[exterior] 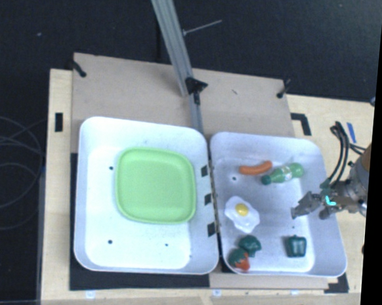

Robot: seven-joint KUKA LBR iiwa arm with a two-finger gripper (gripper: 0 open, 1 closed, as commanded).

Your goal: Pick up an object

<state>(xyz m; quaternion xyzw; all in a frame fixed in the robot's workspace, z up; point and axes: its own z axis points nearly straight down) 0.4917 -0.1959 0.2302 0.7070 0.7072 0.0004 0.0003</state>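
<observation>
The right bin [277, 149] holds several toy foods: an orange sausage [254, 167], a green bottle [283, 173] lying on its side, a fried egg [241, 212], a green and red piece [244, 249] near the front wall, and a dark green pepper [295, 245]. My gripper [313, 211] hangs over the right side of this bin, just behind the pepper and to the right of the egg. It looks open, with nothing between its fingers.
The left bin [94, 174] holds a light green square plate [156, 184]. A grey metal bar [176, 42] slants in from the top to the seam between the bins. Cables [339, 153] hang near the arm at the right edge.
</observation>
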